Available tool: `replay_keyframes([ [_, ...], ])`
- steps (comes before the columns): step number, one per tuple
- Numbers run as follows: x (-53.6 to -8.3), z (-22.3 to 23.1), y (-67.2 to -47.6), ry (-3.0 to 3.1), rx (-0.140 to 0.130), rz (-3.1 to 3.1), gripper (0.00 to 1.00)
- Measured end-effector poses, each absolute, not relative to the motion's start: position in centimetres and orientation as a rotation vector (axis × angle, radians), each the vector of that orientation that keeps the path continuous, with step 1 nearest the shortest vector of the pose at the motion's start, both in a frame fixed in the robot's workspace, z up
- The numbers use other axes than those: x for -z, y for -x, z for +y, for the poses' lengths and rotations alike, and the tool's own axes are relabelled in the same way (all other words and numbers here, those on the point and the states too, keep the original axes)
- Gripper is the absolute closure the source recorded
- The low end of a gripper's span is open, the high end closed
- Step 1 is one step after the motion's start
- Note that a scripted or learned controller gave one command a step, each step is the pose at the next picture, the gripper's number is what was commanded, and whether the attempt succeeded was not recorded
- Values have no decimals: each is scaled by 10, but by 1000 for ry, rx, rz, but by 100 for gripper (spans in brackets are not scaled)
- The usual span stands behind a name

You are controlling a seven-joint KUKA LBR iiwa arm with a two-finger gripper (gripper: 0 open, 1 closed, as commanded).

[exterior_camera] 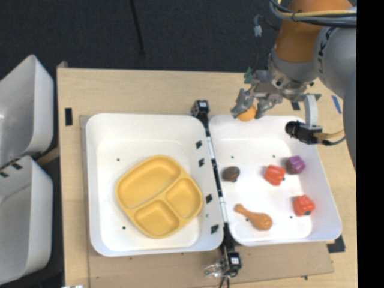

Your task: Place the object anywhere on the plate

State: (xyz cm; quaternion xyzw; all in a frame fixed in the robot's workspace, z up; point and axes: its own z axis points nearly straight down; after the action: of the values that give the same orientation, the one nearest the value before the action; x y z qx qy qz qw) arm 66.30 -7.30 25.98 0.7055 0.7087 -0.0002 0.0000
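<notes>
Camera view: the gripper (252,108) hangs above the far edge of the right bin (324,221), its fingers clamped on a small orange object (246,114) that shows between them. The object is lifted clear of the bin floor, near the far end of the divider where the two bins meet, so it is carried rather than resting.

The yellow plate (158,195), with three compartments, lies flat in the left bin (96,221), well apart from the gripper and nearer the camera. Nothing lies on it.

Loose in the right bin: a brown piece (231,173) just beside the divider, a red piece (274,174), a purple piece (294,164) near it, a second red piece (303,205) toward the right wall, and a drumstick-shaped toy (254,216) near the front. These sit scattered and apart from one another, which leaves each open to a pick from above.

Assessment: the pick appears done and the carry across to the plate is the step in hand; placement is not yet made. The grip looks shallow, at the fingertips, so a slip during travel over the divider is the likely fault. The plate's raised ribs may let a rounded object roll into any compartment, which the task allows
</notes>
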Motion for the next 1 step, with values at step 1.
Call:
replay_keyframes([
  [1, -262, -26, -668, -2214, -3, 2226, 100],
])
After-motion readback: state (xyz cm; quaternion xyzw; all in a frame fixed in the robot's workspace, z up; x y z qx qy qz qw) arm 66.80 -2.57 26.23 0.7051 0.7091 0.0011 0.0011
